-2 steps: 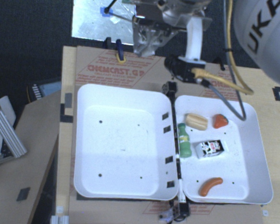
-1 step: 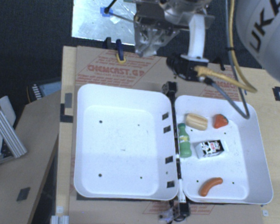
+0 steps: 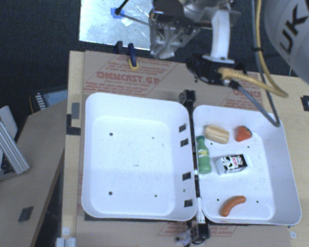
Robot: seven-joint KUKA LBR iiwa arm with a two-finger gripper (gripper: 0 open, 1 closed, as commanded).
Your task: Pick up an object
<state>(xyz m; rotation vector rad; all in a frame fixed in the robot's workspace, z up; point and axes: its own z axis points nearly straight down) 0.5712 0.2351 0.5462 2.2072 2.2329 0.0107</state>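
Overhead, the gripper [image 3: 164, 47] hangs past the far edge of the bench, above the top of the brown board [image 3: 147, 78] that lies under both bins. Nothing is between its fingers, but whether they stand wide or narrow I cannot tell, since they blur together against the shiny plate behind. A white part of the arm [image 3: 221, 35] sits just to its right, with a yellow cable [image 3: 253, 84] running off toward the right bin's far edge.

Both bins sit side by side, joined along a black hinge line [image 3: 191, 150]. The left bin [image 3: 93, 195] has bare floor with a few small dark dots.

All the objects lie in the right bin [image 3: 287, 200]. A bread roll [image 3: 217, 134] lies near the far edge, with a red piece [image 3: 243, 133] just beside it to the right. A green bottle [image 3: 203, 156] lies along the bin's left wall, close to the hinge. A small black-and-white carton [image 3: 232, 163] lies tilted just right of the bottle, near the middle. A sausage [image 3: 232, 205] lies well apart from the others, toward the near edge.
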